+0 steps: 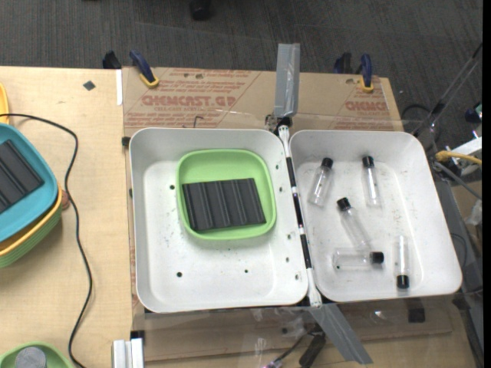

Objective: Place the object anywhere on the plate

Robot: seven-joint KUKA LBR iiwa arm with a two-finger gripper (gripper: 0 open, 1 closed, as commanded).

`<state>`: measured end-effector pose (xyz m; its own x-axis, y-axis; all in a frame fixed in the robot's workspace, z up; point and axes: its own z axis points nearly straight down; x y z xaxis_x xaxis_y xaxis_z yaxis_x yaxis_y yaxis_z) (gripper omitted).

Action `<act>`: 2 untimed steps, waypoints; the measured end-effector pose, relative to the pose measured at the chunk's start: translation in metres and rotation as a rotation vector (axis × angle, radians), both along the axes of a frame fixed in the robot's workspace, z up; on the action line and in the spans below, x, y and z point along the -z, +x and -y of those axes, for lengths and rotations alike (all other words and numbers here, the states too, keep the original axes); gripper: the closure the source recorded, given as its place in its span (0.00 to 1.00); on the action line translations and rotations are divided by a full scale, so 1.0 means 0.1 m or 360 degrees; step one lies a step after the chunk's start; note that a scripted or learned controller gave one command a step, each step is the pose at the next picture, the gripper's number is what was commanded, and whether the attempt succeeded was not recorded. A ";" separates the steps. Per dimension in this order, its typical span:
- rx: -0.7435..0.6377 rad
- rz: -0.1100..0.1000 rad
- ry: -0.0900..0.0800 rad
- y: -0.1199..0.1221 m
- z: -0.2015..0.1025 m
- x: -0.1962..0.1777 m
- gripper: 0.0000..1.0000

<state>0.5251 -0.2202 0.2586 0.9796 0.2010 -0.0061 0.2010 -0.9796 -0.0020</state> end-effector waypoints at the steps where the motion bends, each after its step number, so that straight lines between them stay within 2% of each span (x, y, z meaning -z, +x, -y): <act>1: -0.0008 0.0000 0.0000 0.01 0.01 0.11 0.00; 2: -0.0002 0.0001 0.0000 0.00 0.01 0.16 0.00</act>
